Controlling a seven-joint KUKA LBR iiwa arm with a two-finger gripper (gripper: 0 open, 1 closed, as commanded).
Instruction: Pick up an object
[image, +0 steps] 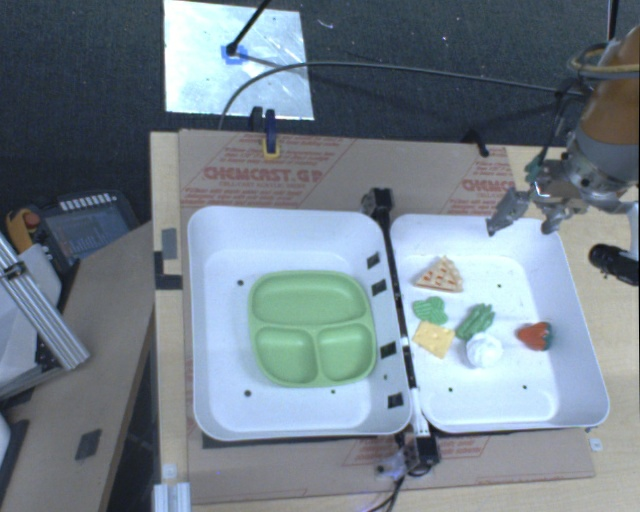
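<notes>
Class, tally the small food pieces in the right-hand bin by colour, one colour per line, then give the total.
Green: 2
Yellow: 1
Tan: 1
White: 1
Red: 1
Total: 6

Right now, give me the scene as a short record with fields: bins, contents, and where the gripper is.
left bin: shallow white bin holding a green three-compartment plastic plate
right bin: shallow white bin holding small toy foods
toy foods: tan waffle wedge, green leafy piece, yellow cheese block, green bean pod, white round piece, red strawberry
gripper: two-finger gripper above the right bin's far edge, open, holding nothing
</notes>
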